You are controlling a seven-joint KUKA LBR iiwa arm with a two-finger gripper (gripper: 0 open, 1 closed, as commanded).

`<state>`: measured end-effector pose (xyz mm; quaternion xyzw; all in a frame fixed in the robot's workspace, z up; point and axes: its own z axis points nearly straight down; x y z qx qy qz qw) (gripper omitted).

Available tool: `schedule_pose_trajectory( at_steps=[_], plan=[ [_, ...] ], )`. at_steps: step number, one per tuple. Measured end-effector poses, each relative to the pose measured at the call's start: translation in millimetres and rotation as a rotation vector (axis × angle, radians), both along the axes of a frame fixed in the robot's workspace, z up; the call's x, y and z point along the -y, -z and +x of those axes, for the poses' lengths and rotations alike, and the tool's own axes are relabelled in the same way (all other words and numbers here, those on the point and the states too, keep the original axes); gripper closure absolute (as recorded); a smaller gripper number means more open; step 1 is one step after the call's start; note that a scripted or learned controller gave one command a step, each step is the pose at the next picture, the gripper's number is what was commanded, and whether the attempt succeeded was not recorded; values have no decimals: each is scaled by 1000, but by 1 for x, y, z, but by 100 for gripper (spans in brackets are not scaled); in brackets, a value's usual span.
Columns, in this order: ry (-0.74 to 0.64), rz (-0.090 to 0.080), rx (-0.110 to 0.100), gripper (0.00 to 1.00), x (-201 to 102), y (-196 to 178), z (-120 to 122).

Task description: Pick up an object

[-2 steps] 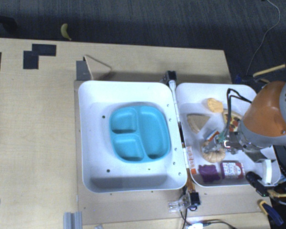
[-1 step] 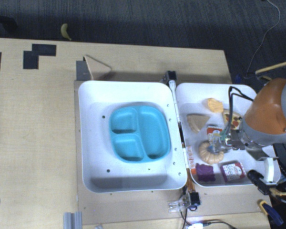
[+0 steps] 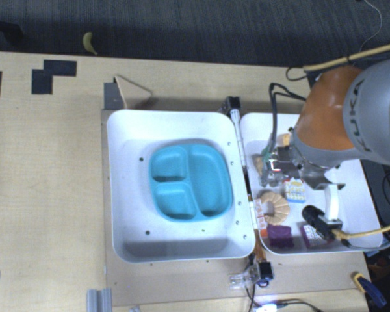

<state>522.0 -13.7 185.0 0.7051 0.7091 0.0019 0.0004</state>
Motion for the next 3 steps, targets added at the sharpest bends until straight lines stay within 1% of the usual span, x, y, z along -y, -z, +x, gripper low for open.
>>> schedule_pose_trajectory(
  at_steps=[1, 2, 3],
  plan=[
    [2, -1, -1, 0, 1, 0, 0],
    [-8, 13, 9, 0, 23, 36, -4],
    [-10, 18, 18, 0, 29, 43, -6]
  ],
)
